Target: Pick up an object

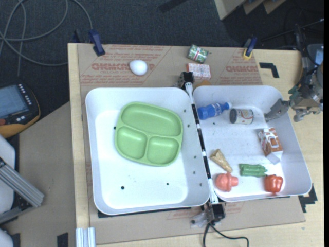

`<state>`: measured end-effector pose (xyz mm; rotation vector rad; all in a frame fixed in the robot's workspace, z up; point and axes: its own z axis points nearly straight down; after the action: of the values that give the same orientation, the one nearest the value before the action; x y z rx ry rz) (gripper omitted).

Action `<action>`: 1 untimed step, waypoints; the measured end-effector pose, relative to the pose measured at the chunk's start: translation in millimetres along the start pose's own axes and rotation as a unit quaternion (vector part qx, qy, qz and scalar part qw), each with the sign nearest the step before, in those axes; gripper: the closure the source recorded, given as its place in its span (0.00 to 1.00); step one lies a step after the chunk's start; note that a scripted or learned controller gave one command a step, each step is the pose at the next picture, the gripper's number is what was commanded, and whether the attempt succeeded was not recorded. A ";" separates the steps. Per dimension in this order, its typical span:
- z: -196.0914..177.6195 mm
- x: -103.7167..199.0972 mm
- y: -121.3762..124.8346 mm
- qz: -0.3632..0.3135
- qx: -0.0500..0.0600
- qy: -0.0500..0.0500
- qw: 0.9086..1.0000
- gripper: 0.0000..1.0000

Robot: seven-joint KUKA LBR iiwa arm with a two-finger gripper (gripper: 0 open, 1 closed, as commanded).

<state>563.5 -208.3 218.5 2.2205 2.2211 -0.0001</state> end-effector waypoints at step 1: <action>112.7 -2.7 -40.1 -0.001 -0.007 -0.003 1.000 0.00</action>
<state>523.5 -211.0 105.8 2.2090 2.2126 0.0097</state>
